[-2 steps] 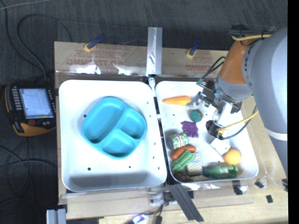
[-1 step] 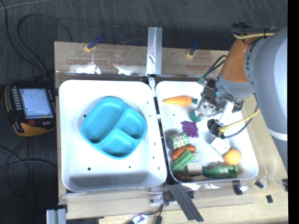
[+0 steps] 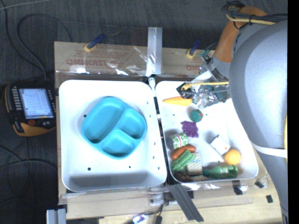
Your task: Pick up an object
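- Toy food lies scattered in the right bin point(image 3: 243, 139): a yellow-orange carrot point(image 3: 176, 101) near the top, a teal ball point(image 3: 195, 115) below it, and a purple grape bunch point(image 3: 189, 128) just under that.
- Lower down sit a small striped can point(image 3: 179, 140), a red-orange piece point(image 3: 182, 151) touching a green vegetable point(image 3: 184, 160), a white block point(image 3: 218, 145), an orange fruit point(image 3: 232, 157) and a dark green bottle point(image 3: 221, 172) lying along the front wall.
- Gripper point(image 3: 205, 91) hangs over the top of the right bin, just beside the carrot's thick end; its metal parts blur together, so whether the fingers are apart or together cannot be told, and nothing is seen between them.
- Grey arm point(image 3: 261, 78) with its orange band point(image 3: 226, 41) covers the bin's right side.
- Left bin point(image 3: 70, 171) holds a blue divided plate point(image 3: 114, 126), lying tilted.
- A handheld control pad point(image 3: 30, 107) rests on the floor, left of the bench.
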Motion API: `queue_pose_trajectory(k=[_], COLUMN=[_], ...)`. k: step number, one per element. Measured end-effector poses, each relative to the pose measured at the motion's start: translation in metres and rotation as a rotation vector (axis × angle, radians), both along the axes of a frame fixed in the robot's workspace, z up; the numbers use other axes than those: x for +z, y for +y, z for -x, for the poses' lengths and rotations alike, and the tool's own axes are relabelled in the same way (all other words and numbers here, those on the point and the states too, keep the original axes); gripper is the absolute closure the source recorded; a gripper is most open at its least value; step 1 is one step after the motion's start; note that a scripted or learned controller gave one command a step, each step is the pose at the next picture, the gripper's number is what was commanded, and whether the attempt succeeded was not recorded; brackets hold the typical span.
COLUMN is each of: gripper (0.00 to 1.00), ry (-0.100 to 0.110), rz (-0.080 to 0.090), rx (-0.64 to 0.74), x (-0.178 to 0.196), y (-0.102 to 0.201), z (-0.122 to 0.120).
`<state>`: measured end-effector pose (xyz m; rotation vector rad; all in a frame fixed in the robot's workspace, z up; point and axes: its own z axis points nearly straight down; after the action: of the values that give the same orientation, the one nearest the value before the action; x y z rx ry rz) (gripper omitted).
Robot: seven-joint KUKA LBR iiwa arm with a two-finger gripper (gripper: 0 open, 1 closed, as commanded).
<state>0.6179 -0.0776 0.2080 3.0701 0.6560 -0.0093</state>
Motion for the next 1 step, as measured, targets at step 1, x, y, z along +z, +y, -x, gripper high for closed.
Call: queue_pose_trajectory(k=[1], gripper=[1.00], ry=[-0.002], rz=[-0.003], rx=[-0.210], x=[0.0504], y=[-0.0032], z=[-0.0367])
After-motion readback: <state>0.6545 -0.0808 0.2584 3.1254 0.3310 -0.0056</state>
